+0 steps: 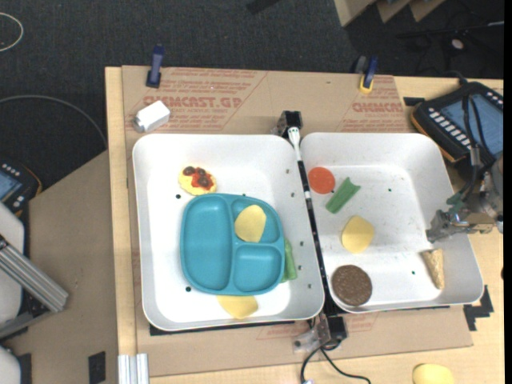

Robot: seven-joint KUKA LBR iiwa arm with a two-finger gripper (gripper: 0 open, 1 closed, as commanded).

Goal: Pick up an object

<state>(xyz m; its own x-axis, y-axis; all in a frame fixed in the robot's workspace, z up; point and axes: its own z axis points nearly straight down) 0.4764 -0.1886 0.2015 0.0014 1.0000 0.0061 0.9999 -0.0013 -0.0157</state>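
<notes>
**Gripper waits by the right bin's edge**

Brown cookie sits at 6 o'clock in the right bin; it looks light, stiff and flat, so pinch its rim; gripper hovers at 3 o'clock, beside a tan wedge; I cannot tell its grip.

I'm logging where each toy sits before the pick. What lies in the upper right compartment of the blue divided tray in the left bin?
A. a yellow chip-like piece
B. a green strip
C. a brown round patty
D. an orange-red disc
A: a yellow chip-like piece lies in that compartment of the blue divided tray.
</notes>
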